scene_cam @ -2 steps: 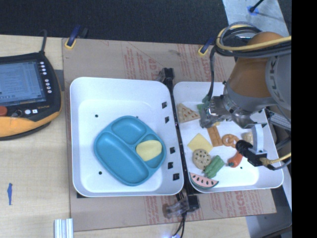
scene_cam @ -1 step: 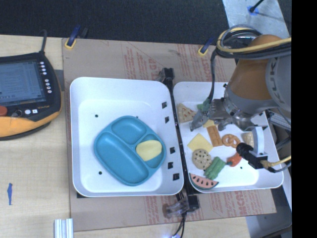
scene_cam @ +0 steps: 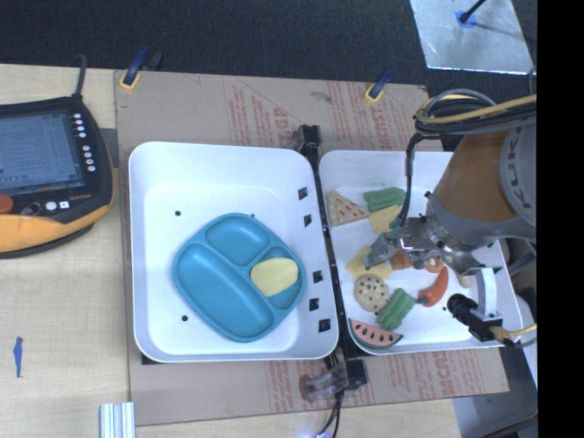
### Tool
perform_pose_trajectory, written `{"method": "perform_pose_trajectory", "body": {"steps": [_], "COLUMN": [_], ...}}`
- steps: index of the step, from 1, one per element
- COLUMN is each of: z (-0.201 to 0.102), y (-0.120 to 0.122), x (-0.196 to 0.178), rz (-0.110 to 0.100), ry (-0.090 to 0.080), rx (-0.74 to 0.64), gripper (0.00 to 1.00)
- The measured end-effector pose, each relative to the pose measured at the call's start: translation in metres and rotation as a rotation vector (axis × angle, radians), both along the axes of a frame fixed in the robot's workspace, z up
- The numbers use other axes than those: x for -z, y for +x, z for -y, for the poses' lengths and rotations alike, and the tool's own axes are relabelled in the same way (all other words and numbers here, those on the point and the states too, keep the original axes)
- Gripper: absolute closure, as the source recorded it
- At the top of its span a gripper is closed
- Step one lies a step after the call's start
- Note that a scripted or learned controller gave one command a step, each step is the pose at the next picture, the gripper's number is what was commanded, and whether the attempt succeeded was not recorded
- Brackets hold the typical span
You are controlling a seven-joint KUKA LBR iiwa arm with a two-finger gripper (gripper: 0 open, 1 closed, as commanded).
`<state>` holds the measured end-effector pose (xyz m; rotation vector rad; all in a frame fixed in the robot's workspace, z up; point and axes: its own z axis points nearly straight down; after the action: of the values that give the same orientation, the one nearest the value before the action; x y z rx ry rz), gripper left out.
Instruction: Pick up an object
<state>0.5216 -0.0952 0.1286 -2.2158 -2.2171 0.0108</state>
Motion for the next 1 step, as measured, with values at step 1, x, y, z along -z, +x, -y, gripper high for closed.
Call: {"method": "perform_pose_trajectory", "body": {"steps": [1], "z": [-0.0018], "y": [0.0247], "x": [0.0144], "rz": [0.008], "ry": [-0.001], "rx": [-0.006], "gripper": [0.0]}}
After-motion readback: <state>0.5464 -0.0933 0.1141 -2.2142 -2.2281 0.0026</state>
